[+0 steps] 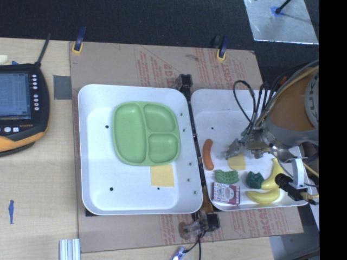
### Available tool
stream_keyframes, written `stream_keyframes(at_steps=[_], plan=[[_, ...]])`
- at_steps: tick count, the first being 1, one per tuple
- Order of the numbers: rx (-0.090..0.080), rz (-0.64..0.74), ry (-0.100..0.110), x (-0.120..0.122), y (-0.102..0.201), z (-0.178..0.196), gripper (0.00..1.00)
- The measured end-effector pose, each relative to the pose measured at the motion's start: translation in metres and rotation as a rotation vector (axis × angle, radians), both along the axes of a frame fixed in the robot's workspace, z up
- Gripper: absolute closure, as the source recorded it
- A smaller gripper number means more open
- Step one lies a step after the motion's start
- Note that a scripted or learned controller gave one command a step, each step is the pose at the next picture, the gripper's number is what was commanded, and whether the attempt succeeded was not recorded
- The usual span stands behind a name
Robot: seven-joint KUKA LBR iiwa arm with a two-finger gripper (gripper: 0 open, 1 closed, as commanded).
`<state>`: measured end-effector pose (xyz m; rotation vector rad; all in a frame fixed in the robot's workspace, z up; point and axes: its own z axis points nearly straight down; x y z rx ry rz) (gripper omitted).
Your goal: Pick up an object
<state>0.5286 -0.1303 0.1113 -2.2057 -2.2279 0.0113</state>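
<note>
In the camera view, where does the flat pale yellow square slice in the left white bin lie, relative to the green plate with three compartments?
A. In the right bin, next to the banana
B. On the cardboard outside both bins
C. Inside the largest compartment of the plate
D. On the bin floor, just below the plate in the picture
D: the flat pale yellow square slice lies on the floor of the left white bin, just under the lower edge of the green three-compartment plate.

Wooden bench [32,199] bears cardboard sheet [135,69], two white bins [97,199], teach pendant [19,110]
</note>
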Motion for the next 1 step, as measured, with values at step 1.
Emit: stream_keyframes(at_steps=[1], plan=[[0.001,-0.004,-0.005,-0.0132,-0.004,-0.02,0.0]])
